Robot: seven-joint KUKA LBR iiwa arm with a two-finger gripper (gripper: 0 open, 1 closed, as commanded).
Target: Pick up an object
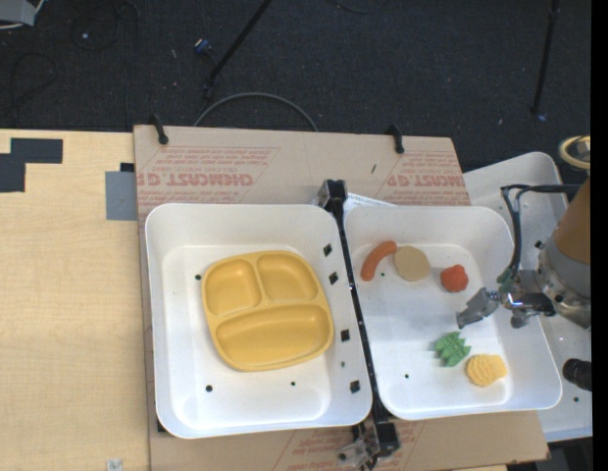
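The right bin holds an orange sausage, a tan round cookie, a red tomato-like piece, a green leafy piece and a yellow corn-like piece. My gripper hangs over the right side of this bin, to the right of and above the green piece and below the red one. Nothing shows between its fingers. The grey arm with its orange band enters at the right edge.
The left bin holds a yellow divided tray. A black divider runs between the two bins. Cardboard lies under both bins, and a wooden bench top stretches to the left.
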